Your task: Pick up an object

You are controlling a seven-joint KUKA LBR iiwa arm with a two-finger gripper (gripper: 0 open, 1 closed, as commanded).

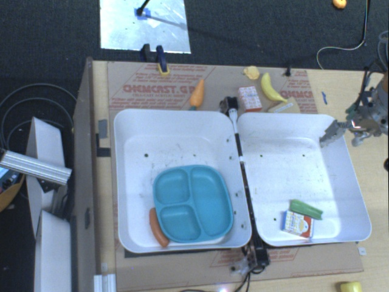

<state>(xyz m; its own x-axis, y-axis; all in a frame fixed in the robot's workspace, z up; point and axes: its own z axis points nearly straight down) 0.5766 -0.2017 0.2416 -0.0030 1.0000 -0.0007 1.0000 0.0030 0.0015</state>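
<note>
End effector (351, 128) sits at the far right edge, over the upper right rim of the right bin (267, 163). It is partly cut off and blurred; can't tell whether it's open or closed. Nothing visible in it.

Right bin: a green piece (306, 208) lies near the lower right corner, touching or just beside a small carton (297, 225) with red and blue print right below it. Both are well apart from the end effector.

Left bin (137, 163): blue tray (192, 202) with three compartments, lower centre. An orange sausage (158, 227) lies just beside the tray's lower left edge, against the bin's bottom wall.

On the bench (182, 87) behind the bins:
- carrot (197, 93), tilted, above the left bin
- small pink box (250, 98) near the gap between the bins
- banana (270, 88) just right of the box
- small yellow item (251, 72) just above the box, can't tell what it is

Beyond the bench: silver sheet (144, 17) on the dark floor at the top, small orange ball (339, 2) at the top right. Yellow object (351, 286) at the bottom right edge, cut off.
</note>
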